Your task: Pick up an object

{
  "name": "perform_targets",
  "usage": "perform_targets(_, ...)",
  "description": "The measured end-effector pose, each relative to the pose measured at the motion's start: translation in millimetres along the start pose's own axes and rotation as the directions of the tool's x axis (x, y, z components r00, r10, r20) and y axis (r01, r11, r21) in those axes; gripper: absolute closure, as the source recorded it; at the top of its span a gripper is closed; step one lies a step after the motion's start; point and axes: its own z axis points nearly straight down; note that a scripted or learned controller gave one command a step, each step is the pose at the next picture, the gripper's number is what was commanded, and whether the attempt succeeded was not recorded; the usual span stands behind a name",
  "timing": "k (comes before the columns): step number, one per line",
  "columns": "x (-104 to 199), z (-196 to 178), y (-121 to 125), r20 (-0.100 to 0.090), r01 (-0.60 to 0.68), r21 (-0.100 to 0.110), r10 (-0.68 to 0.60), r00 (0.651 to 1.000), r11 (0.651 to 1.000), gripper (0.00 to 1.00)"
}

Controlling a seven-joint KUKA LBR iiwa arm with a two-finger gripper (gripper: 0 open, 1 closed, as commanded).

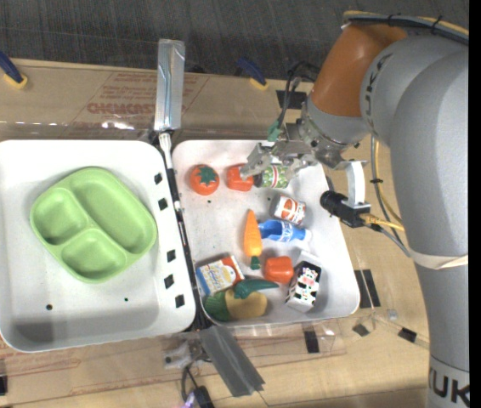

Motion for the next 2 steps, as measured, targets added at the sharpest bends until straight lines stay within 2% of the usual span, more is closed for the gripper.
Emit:
perform_targets(1, -13, 6, -23, 0.0, -0.164, 0.003, 0.164, 0.986, 0.986, 0.0)
perform_targets(2, -33, 102, -60, 0.0, -0.022, -0.002, 0.022, 1.0, 1.0, 0.0)
